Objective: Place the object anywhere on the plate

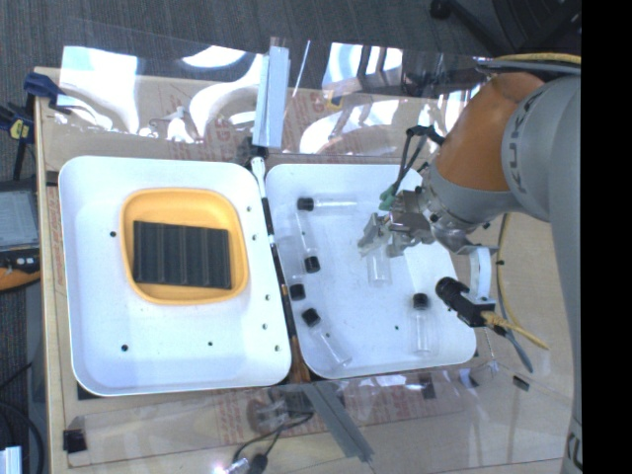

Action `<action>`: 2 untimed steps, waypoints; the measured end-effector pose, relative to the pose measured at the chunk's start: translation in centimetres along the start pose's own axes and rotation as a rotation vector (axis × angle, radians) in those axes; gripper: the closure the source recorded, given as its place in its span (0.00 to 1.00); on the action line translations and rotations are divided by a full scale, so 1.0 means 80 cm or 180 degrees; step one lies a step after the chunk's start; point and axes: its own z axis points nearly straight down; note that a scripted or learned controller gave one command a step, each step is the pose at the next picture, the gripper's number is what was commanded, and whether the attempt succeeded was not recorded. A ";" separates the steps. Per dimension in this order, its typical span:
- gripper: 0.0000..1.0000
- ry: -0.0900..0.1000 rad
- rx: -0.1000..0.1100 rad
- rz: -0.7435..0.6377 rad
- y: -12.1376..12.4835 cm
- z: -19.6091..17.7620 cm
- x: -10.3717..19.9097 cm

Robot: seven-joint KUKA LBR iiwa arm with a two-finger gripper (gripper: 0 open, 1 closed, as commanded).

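Lying under the end effector (383, 237), a clear vial (378, 268) points up-down.

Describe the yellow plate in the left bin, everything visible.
The yellow plate is a rounded rectangle with a raised, glossy rim, plastic by its look. Its middle holds a dark ribbed rectangular insert with lengthwise ridges. It lies flat in the left bin, toward that bin's upper middle, apart from the bin's walls. No vial lies on it.

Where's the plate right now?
The yellow plate sits in the left bin, toward its upper middle, with a dark ribbed insert on it; the gripper is over the right bin.
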 end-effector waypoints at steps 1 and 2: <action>1.00 0.0011 0.0012 -0.0982 -0.074 0.058 0.030; 1.00 0.0006 -0.0003 -0.1226 -0.095 -0.009 0.094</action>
